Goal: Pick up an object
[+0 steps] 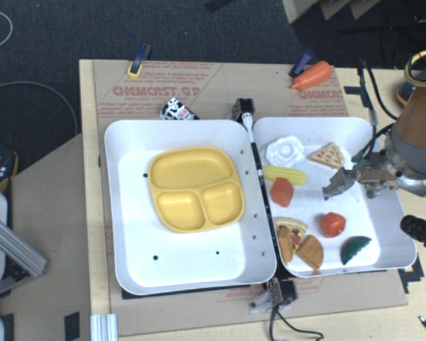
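The right bin (383,130) holds several toy foods: a white fried egg (284,150), a toast wedge (328,155), a corn cob (284,175), a red pepper (282,192), a red tomato (332,224), a pizza slice (289,234), a brown waffle piece (311,251) and a dark green piece (355,248). My gripper (343,177) hangs over the bin's right middle, between the toast wedge and the tomato. Its fingers stand open, with nothing between them.
The left bin (128,212) carries a yellow divided plate (195,188). An orange carrot toy (312,75), a black-and-white toy (177,109) and a yellow-blue clamp (137,61) lie on the board behind the bins. The arm (415,137) fills the right side.
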`<state>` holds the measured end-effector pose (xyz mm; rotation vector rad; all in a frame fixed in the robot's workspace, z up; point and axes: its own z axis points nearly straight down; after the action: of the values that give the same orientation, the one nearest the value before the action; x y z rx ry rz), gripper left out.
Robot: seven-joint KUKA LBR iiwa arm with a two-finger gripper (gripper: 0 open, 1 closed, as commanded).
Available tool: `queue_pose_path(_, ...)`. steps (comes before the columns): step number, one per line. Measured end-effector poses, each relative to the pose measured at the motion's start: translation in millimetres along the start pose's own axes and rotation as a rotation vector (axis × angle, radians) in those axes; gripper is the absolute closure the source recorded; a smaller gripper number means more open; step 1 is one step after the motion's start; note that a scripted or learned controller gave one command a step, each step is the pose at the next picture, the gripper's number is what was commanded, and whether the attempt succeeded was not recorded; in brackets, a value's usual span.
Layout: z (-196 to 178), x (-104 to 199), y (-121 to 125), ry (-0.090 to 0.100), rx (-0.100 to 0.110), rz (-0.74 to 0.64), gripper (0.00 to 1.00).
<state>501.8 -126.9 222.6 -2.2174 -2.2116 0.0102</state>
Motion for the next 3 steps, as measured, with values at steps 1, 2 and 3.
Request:
queue_pose_path(1, -5.4, 0.1, 2.5, -0.002, -0.011, -0.003, 0.00)
queue_pose_path(2, 57.6, 2.0, -1.8, 0.000, -0.003, -0.002, 0.00)
queue_pose_path(3, 115.5, -5.7, -8.0, 0.000, -0.003, -0.001, 0.00)
